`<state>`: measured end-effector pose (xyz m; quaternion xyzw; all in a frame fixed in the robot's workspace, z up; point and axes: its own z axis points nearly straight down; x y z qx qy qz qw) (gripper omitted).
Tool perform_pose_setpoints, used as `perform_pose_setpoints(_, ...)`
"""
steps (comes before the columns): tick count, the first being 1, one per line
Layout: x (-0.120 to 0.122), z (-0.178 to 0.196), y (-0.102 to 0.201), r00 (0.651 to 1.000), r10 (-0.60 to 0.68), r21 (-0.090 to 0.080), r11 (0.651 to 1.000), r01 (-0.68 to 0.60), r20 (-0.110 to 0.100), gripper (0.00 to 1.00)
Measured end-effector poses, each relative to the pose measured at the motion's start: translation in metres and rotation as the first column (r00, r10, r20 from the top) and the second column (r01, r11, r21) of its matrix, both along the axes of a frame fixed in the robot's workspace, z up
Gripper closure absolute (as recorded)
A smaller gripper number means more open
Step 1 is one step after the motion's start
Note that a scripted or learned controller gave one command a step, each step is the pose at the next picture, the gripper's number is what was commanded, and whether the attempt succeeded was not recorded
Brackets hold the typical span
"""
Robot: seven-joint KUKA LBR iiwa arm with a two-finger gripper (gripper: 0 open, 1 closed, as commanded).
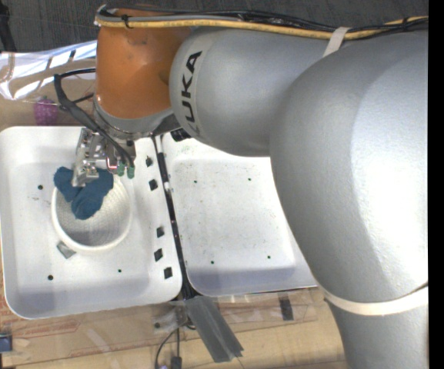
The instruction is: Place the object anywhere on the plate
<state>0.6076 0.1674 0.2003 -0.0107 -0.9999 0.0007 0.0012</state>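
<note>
A blue cloth (83,191) is seen on the white plate (114,233), left of frame, under the claw (91,164); its grip cannot be told.

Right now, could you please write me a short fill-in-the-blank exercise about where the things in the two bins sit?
1. The round white plate lies in the ____ shallow white bin as the camera sees it.
2. The crumpled cloth resting on the plate's upper edge is ____ in colour.
3. The metal two-finger gripper sits directly ____ the cloth.
4. The band above the arm's wrist is ____.

Missing words: left; blue; above; orange
</note>
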Motion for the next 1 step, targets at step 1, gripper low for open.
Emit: perform_pose_setpoints(1,-0.0276,0.0172,-0.0120,0.996,-0.088,0.000,0.996,0.088,0.001,1.00)
